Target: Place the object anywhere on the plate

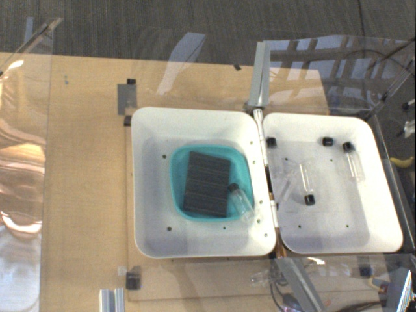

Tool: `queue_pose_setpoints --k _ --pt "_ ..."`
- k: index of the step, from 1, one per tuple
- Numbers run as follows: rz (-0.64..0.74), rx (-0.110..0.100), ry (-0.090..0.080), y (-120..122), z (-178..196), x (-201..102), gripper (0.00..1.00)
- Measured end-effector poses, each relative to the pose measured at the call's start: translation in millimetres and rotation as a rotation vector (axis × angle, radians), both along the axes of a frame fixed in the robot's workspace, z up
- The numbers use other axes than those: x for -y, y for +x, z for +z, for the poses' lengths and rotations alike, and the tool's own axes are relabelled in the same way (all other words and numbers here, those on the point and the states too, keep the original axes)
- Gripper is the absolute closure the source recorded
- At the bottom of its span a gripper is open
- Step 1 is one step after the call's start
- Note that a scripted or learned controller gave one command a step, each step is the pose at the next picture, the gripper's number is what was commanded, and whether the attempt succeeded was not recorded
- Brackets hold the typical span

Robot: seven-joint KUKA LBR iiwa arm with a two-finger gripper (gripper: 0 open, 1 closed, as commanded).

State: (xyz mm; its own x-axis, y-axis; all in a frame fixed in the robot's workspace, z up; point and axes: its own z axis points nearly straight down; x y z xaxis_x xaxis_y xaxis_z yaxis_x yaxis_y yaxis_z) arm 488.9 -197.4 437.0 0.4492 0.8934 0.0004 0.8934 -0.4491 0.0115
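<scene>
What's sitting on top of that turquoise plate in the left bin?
A dark ribbed block lies on the turquoise plate, and a clear tube with a black cap rests at its right rim. The plate's middle is covered.

two shallow white bins sit side by side on a wooden bench (78,174): the left bin (149,226) mid-frame, the right bin (364,226) toward the right edge. a grey metal post (259,77) rises behind their seam.

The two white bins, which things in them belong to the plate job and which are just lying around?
Job:
teal plate, left bin
dark ridged block lying on it
clear tube leaning on its rim

Lying about:
three clear tubes, black-capped, right bin
</scene>
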Motion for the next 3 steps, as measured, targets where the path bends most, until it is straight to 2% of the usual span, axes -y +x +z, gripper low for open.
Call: queue_pose_setpoints --k 2,3 --pt "-0.287 0.001 0.003 -0.1 -0.2 -0.4 0.00" --pt "-0.332 0.001 0.004 -0.1 -0.3 -0.5 0.00"
